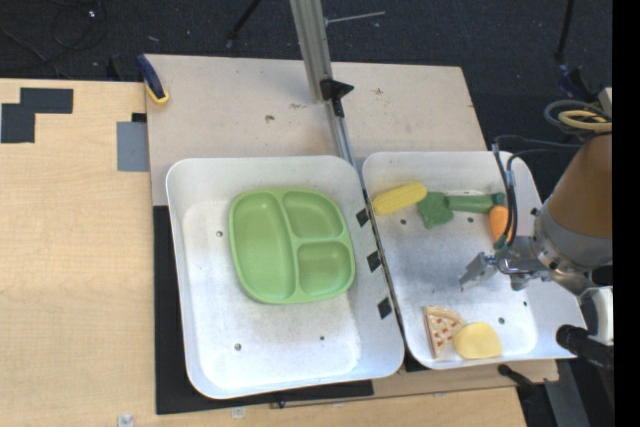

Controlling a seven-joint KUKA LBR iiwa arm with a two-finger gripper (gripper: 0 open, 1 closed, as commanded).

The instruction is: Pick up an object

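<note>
Camera view, looking down on the worktop (400, 95). Nearest, at lower right of the frame, a triangular toy pizza slice (440, 329) lies touching a pale yellow rounded toy (478, 342) in the lower corner of the right white bin (395, 265). Above these, at right of centre, the claw (484, 268) hangs over the bare bin floor, clamped on nothing; whether its fingers stand apart or together cannot be told. Farther up lie a small orange carrot-shaped toy (497, 221), a green long-handled toy (452, 208) and a yellow corn-cob toy (399, 198), the candidate objects, all near the upper rim. In the left white bin (190, 245) rests a green sectioned plastic plate (292, 245). Likely risk: descending here, the claw would close on bare floor between the two clusters; near the rim, a finger could strike the wall or push the carrot aside.
</note>
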